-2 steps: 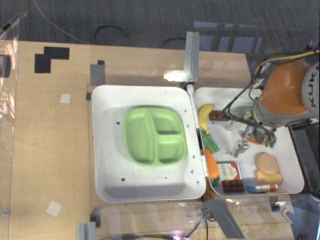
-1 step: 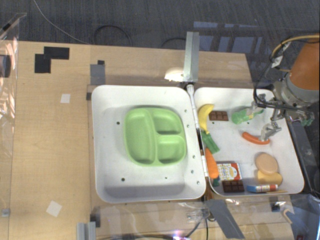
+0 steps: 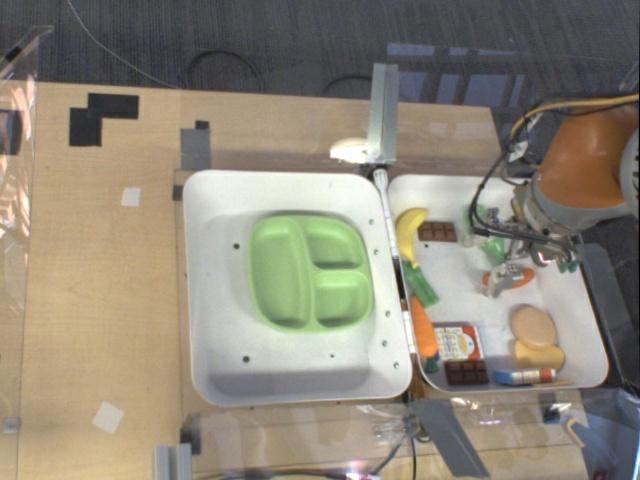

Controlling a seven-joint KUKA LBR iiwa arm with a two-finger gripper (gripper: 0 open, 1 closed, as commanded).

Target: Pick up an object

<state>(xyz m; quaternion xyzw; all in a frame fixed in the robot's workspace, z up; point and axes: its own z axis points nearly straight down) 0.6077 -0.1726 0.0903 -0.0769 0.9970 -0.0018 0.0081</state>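
Gripper (image 3: 512, 264): low over the right bin's upper right part, hanging from the grey arm (image 3: 588, 168) with its orange band. Opening of the fingers cannot be told; cables and the wrist body mask them.
Contact: a small green item (image 3: 494, 249) sits right at the gripper's left side, and a small orange-and-grey piece (image 3: 505, 281) lies just beneath it. Whether either is gripped cannot be told.
Right bin (image 3: 592, 313): holds all the loose items.
- banana (image 3: 408, 231): upper left, near the divider.
- brown block (image 3: 437, 233): just right of the banana.
- green vegetable piece (image 3: 420, 286): below the banana, along the left wall.
- carrot (image 3: 425, 330): below the green piece, running toward the near edge.
- printed box (image 3: 458, 342): just right of the carrot.
- second brown block (image 3: 464, 372): at the near wall, below the box.
- tan round piece (image 3: 533, 325): lower right.
- yellow piece (image 3: 539, 355): touching the tan round's near side.
- marker-like stick (image 3: 524, 376): along the near wall.
Left bin (image 3: 215, 298): holds a green divided plate (image 3: 308, 272), roughly centred, lying flat.
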